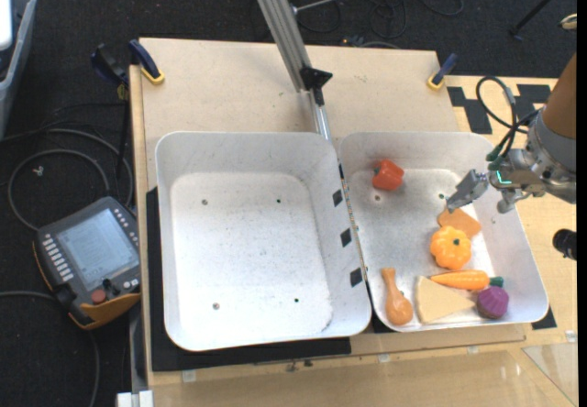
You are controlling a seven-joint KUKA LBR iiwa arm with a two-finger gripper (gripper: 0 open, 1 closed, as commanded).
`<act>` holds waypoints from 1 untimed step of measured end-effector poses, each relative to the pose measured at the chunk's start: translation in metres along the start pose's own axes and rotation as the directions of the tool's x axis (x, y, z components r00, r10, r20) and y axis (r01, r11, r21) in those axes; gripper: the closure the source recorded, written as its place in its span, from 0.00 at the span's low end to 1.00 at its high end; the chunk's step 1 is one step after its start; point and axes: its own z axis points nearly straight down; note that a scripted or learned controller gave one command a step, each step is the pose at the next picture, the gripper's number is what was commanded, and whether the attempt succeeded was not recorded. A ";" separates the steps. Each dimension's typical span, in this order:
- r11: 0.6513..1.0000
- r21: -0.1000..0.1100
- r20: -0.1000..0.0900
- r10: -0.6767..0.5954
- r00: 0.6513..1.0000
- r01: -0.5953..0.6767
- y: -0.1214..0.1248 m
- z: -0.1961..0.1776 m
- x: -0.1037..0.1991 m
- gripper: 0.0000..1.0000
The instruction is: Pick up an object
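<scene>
Seen from above, at a slant: two shallow white bins side by side on a pale tabletop [238, 89]. Toy food gathered toward the near right corner of the right bin [404, 158]. Carrot [461, 280] lying flat, long axis roughly left to right, green end toward the right wall, tip toward the bin's middle, resting on the upper edge of a cheese wedge [440, 301]. Purple piece [492, 302] at the carrot's green end, close against the bin's near right corner. Orange pumpkin [451, 247] just above the carrot, touching a flat orange slice [461, 222] behind it. Chicken drumstick [396, 298] left of the cheese, long axis running front to back, bulb end toward the near rim. Red pepper [388, 175] alone toward the far side, open floor all around it. Left bin [183, 213] bare white floor, wide room there. Gripper [489, 192] low over the right bin's right side, just above the orange slice; fingers [470, 188] spread apart, nothing between them, contact with the slice too close to call.
</scene>
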 end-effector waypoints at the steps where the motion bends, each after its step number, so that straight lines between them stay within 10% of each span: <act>1: 1.000 0.006 -0.002 0.001 1.000 -0.001 0.007 0.061 -0.001 0.00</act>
